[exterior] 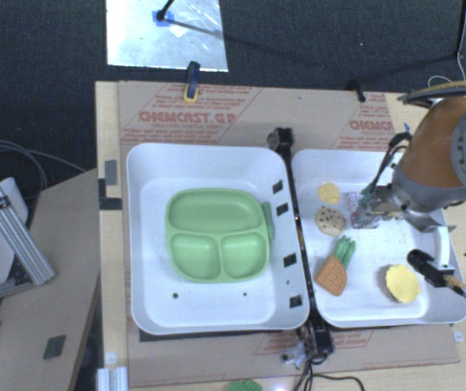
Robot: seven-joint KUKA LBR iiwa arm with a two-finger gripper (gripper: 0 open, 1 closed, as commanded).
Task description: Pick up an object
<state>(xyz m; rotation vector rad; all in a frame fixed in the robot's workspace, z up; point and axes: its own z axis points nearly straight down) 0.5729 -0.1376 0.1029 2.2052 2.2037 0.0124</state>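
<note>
Sitting in the right bin (pixel 441 300) are 4 small toy foods, any of which could serve as the object to pick up. A tan cookie (pixel 329 219) dotted with dark chips lies near that bin's middle left, and all else is placed from it. A small yellow piece (pixel 328 192) rests just above the cookie, apart from it. Below the cookie lies a toy carrot (pixel 335 269), its orange body tilted and its green top (pixel 345 248) pointing up toward the cookie without clearly touching it. Farther to the lower right of the cookie, well apart, sits a round yellow piece (pixel 402 283) near the bin's front edge.

The gripper (pixel 361 213) hangs low just to the right of the cookie, close beside it, with nothing visibly between its tips; whether the pincer is open or closed cannot be told from this angle. The grey arm with its orange band (pixel 428 149) reaches in from further right of the cookie.

To the left of the cookie, past the bin walls, the left bin (pixel 147 177) holds a green divided tray (pixel 217 235) with 3 compartments. Both bins stand on a brown board (pixel 217 112).
</note>
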